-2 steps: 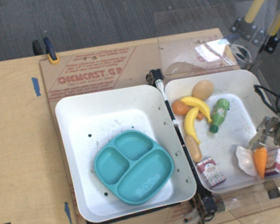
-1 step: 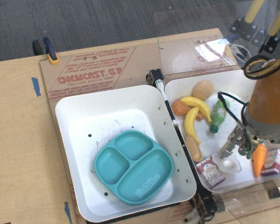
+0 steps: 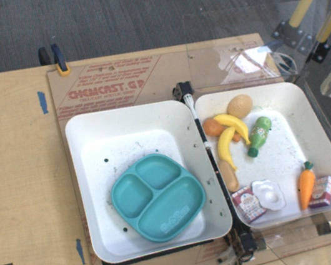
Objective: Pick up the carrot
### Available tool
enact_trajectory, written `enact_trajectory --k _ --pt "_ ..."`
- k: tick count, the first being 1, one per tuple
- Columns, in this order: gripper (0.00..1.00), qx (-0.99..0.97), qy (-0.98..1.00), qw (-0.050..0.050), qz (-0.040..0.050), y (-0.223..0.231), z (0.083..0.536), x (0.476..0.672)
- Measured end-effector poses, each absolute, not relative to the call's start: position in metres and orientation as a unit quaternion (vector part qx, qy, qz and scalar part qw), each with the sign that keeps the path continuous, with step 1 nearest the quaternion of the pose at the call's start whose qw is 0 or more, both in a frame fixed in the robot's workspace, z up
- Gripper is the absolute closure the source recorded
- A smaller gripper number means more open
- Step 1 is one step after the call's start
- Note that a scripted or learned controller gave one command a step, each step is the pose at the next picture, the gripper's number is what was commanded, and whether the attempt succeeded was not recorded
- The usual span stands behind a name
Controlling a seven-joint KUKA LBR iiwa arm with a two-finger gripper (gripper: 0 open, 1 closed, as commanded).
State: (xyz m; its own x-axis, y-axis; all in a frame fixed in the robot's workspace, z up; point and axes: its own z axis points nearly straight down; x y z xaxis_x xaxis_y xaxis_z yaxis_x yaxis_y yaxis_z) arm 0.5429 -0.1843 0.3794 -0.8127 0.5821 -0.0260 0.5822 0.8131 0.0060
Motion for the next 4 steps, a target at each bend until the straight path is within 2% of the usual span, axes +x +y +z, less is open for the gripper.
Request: enact_trajectory --k 1,2,3,4 --pt "0.00 0.306 0.952 0.004 0.0000 -0.182 0.371 0.541" --pt "0.00 0.356 0.935 -0.003 -0.0006 -0.225 0.214 0.498" --pt "0.00 0.242 0.970 -0.001 0.0010 -0.211 0.137 0.480" --pt "0.00 0.326 0.945 0.003 0.0007 -0.190 0.090 0.483"
